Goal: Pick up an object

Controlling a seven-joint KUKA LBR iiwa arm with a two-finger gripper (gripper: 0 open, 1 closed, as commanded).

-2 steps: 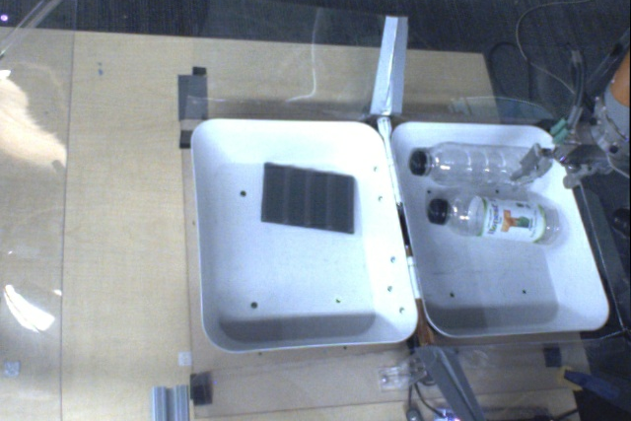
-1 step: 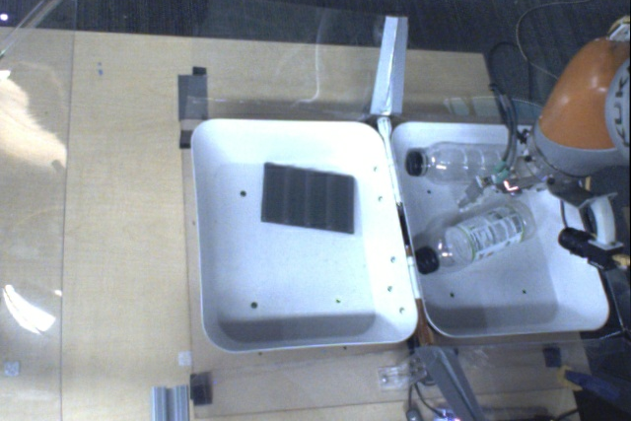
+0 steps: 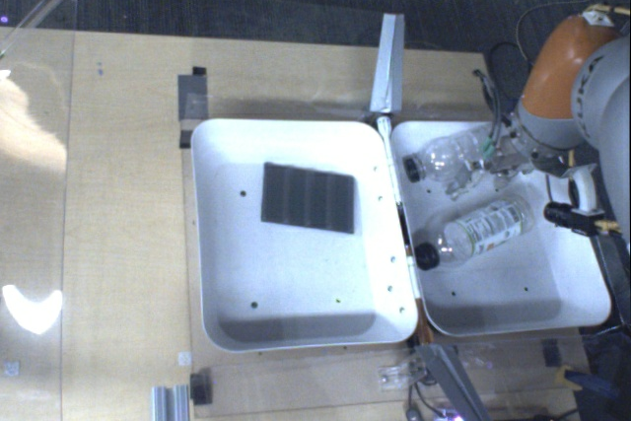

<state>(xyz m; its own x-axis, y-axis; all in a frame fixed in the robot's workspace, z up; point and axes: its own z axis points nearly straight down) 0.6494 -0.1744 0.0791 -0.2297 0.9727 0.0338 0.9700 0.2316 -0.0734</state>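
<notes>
Two clear plastic bottles with black caps lie in the right bin. The upper bottle rests near the bin's back wall, cap to the left. The lower bottle lies at a slant in the middle, cap toward the divider. A dark ribbed rectangular pad lies flat in the left bin. My gripper hangs low at the back right of the right bin, right at the base end of the upper bottle. The grey wrist with its orange band hides the gripper's upper part.
A metal post stands upright behind the seam between the bins. Black cables trail beside the arm at the back right. A small black bracket sits on the wooden bench behind the left bin.
</notes>
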